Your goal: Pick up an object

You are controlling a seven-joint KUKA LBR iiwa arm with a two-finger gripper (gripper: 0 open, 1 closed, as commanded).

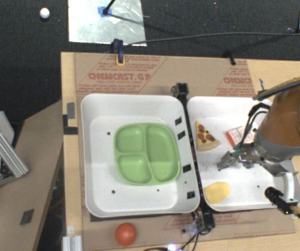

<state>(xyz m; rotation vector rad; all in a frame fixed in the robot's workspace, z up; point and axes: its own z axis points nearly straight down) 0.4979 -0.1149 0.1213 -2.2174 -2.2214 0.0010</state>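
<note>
The likeliest pick is the pizza slice [206,136], lying flat in the right bin [220,106] near its left wall, at about ten o'clock from the gripper [226,162]. The gripper hovers over bare bin floor between the pizza slice and the yellow piece [217,192], which lies at about seven o'clock from it. A red-and-white packet [236,135] lies at one o'clock, partly under the arm [291,124]. Whether the gripper is spread or closed cannot be told, and nothing is seen held in it. To do the step well, the arm should centre over one item, descend straight and keep away from the bin wall. Counted: three objects in the right bin, one green divided tray [146,153] in the left bin [100,140], two bins, one red ball [125,234] on the bench [139,67] at six o'clock of the tray
</note>
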